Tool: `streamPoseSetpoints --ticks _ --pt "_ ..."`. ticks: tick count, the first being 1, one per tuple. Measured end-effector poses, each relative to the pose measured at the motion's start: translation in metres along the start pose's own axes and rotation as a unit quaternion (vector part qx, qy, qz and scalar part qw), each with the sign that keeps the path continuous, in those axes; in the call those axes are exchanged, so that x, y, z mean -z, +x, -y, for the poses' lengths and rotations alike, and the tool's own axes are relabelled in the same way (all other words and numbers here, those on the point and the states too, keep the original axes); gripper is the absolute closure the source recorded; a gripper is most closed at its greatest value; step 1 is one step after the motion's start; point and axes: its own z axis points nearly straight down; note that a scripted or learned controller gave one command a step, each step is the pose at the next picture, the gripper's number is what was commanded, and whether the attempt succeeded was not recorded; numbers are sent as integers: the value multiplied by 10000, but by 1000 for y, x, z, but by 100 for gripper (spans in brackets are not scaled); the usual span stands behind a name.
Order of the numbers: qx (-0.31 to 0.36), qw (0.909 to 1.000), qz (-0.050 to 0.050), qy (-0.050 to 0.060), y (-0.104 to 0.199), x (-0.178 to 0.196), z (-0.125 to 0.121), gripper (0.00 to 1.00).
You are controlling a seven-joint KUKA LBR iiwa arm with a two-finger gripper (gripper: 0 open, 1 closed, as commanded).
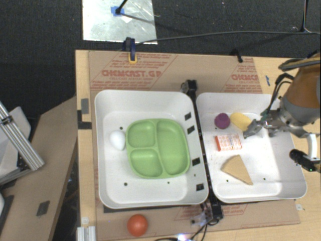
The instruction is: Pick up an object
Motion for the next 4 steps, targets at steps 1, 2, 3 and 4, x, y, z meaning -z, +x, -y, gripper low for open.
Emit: streamPoseSetpoints --ticks 1,2,3,4 --pt "-3 10000 1 -6 1 -39 0 0" --pt "-1 10000 10 -35 0 -26 -2 100" --pt "15 10000 13 -45 4 36 -9 100" --pt "16 10000 13 -44 4 88 -11 100"
